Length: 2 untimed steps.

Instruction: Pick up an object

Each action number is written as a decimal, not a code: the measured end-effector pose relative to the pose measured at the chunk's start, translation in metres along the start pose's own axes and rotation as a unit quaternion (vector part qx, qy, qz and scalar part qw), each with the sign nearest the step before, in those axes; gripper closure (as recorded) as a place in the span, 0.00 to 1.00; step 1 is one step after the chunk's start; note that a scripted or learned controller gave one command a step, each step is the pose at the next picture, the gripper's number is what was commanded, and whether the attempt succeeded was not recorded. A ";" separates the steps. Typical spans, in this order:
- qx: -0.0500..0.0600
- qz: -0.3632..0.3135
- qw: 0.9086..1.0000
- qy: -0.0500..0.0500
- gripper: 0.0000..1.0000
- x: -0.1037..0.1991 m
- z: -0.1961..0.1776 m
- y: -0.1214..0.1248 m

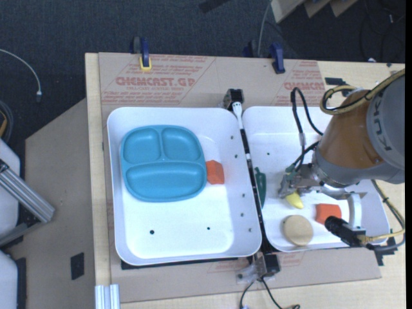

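Over the right-hand bin [273, 124], the grey arm with its orange band reaches in and sets its gripper [293, 187] low above the bin floor, directly beside a small yellow object [295, 201] that lies just below and in front of it. Whether the gripper is released or clenched cannot be told from this angle, since the wrist hides its tip, and nothing can be seen held. The step in hand appears to be the approach to a grasp, with the yellow object the likeliest target; the next move would call for a short descent centred on that piece and a closing about it before any lift. Near the yellow object, toward the bin's front wall, sit a tan round object [298, 229] and an orange block [328, 210], close enough that a wide closing could catch or nudge them. A dark green object [260, 184] lies against the bin's left wall. Beyond that wall, the left-hand bin [187, 237] carries a blue divided plate [163, 163] with a second orange block [214, 172] just beside it. Both bins rest on a brown-papered table [193, 76], fastened by blue clamps [142, 49] at its far edge, over dark carpet [96, 11].
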<state>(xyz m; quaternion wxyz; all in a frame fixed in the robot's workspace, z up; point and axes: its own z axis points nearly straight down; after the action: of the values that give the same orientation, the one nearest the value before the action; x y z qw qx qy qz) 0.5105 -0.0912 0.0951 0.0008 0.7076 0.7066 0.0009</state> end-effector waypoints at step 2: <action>-0.002 -0.001 1.000 -0.001 1.00 -0.006 -0.101 0.013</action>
<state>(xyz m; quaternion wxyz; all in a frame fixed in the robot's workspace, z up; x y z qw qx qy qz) 0.5231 -0.0973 0.1961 0.0032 0.7067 0.7075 0.0019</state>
